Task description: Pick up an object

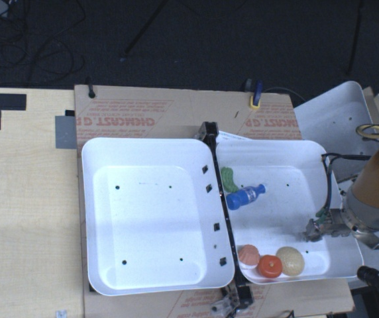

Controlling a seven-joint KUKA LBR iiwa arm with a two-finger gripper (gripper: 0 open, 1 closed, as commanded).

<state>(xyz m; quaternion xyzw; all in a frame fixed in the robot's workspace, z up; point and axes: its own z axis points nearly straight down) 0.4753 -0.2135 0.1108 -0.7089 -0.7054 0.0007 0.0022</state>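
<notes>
**Objects lie in the right bin, arm at its right wall**

Objects for picking are all in the right bin (309, 154). Nearest to the camera, along the front wall of this bin, three small round things lie in a row: a pale pink one (248, 254) at the left, a red one like a tomato (270, 265) in the middle, and a cream-coloured one (291, 260) at the right. The red one touches both of its neighbours.

A little farther, at the right side of the same bin, the end effector (315, 230) is low above the bin floor, near the right wall. It is apart from the three round things. Whether it is wide or narrow I cannot tell, and nothing is seen held in it.

Farther back, near the divider between the bins, a blue bottle (244, 196) lies on its side. Just beside it, at the left, is a green thing (228, 178).

The left bin (110, 152) stands beside the right bin on the surface (24, 197).
</notes>
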